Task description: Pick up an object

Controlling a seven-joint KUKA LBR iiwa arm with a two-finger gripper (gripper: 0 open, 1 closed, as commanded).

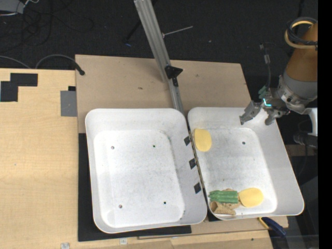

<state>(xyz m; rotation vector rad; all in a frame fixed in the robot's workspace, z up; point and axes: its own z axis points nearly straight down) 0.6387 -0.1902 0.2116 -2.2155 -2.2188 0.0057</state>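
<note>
The right bin holds a yellow oval piece against its left wall. At its front edge lie a green ridged object, a yellow round piece beside it, and a small tan object just below the green one. My gripper hangs over the bin's back right corner, far from all of them. Its two fingers stand apart with nothing between them, so it is open.
The left bin sits beside the right one, joined by black clips. A slanted aluminium rail rises behind the bins. Tan board lies under both bins, with wooden bench to the left.
</note>
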